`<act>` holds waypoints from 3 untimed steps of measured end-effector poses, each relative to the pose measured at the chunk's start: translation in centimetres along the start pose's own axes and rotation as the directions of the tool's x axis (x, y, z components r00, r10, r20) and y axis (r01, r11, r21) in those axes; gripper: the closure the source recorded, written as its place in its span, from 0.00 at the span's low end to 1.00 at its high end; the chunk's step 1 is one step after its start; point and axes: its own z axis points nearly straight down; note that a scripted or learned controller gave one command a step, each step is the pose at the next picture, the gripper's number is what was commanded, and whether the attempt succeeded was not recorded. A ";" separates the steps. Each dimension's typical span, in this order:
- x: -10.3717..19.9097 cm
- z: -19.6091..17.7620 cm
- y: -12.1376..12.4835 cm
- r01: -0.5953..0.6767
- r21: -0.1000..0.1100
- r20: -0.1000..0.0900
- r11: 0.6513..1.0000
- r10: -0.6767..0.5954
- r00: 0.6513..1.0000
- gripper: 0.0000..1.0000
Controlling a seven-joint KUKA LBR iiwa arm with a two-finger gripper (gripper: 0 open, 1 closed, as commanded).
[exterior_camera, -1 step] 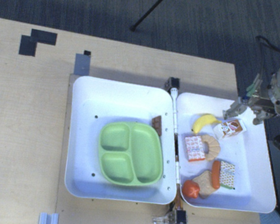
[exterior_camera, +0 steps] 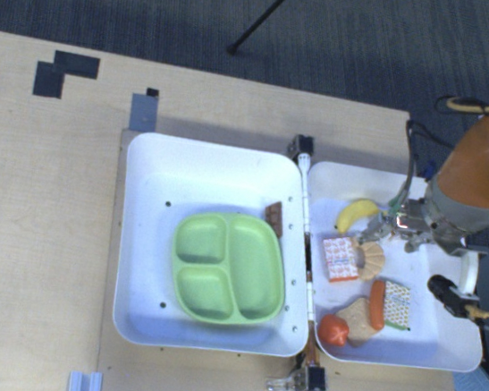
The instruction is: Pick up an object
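The right bin (exterior_camera: 439, 353) holds a yellow banana (exterior_camera: 356, 214), a red-and-white packet (exterior_camera: 339, 258), a tan round piece (exterior_camera: 371, 260), an orange carrot (exterior_camera: 377, 305), a patterned packet (exterior_camera: 397, 304), a tan bread piece (exterior_camera: 355, 318) and a red tomato (exterior_camera: 334, 330). My gripper (exterior_camera: 382, 232) hangs low over the bin's upper middle, between the banana and the tan round piece. Its metal parts blur together there.
The left bin (exterior_camera: 151, 186) holds a green divided plate (exterior_camera: 228, 267), and a small brown object (exterior_camera: 273, 213) lies by the wall between the bins. The grey and orange arm (exterior_camera: 487, 174) covers the right bin's upper right. Cables lie below the bins.
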 end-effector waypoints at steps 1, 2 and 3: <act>4.6 2.9 -4.7 -0.001 -0.024 0.005 1.000 0.001 1.000 0.00; 4.8 1.8 -4.5 0.001 -0.027 0.001 1.000 -0.001 1.000 1.00; -2.4 3.2 -3.1 -0.001 -0.013 0.006 1.000 0.001 1.000 1.00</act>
